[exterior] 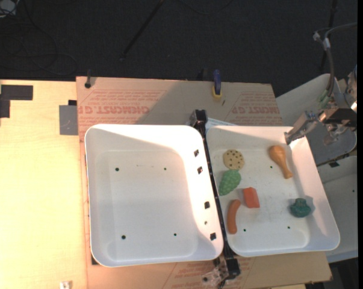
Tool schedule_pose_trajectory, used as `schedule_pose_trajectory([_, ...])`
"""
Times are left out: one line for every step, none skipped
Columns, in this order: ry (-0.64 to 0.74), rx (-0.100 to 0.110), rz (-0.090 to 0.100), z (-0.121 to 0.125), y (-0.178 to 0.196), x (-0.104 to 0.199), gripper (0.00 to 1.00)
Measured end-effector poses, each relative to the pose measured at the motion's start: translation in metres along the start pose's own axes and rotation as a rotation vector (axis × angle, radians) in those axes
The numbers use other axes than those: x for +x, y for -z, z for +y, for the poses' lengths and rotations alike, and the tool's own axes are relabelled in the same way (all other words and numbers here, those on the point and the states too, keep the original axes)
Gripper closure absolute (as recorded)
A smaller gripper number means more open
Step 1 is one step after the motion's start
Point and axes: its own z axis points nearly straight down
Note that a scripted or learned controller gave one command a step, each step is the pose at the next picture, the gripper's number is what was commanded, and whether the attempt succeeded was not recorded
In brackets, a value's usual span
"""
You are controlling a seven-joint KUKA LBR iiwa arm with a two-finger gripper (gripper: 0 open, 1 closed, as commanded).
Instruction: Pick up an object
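Note:
The right bin (325,236) holds several toy foods. A round tan cookie (233,158) lies near its back left, with a green leafy piece (229,182) just below it. A red block (250,197) and an orange-red sausage (232,215) lie near the middle. An orange drumstick (280,160) rests toward the back right, and a teal lump (301,208) sits by the right wall. My gripper (297,131) hangs at the bin's back right corner, just above and right of the drumstick, with nothing seen in it.
The left bin (97,161) stands beside the right one, a black clip strip (206,191) joining them. Both rest on a cardboard sheet (139,104) over the pale wooden bench (31,191). Arm parts and cables (341,113) crowd the right edge.

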Motion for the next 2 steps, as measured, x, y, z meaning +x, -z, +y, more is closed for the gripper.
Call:
schedule_pose_trajectory([-0.001,0.019,0.002,-0.001,0.000,0.000,1.00])
schedule_pose_trajectory([-0.005,0.034,0.005,0.007,-0.161,0.001,1.00])
